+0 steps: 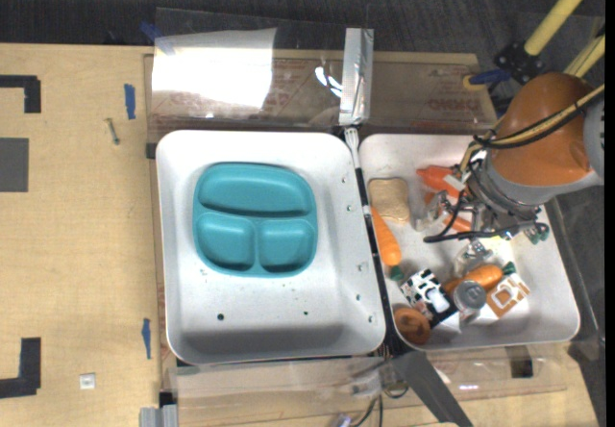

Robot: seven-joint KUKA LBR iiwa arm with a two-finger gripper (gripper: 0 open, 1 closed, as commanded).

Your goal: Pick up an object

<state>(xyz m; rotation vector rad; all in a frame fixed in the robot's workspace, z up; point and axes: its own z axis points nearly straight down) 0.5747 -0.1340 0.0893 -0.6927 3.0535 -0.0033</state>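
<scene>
The tool hangs low in the right bin among small objects; I cannot tell its state. A teal divided tray lies in the left bin.

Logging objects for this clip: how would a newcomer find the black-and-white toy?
Look in the right bin, near its front edge. The black-and-white toy lies below the long carrot and above a brown round piece, the only cow-patterned item there.

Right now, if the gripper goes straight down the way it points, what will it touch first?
Probably the orange piece beside the small grey round object in the right bin, just under the gripper. Depth is unclear from this slanted view.
</scene>
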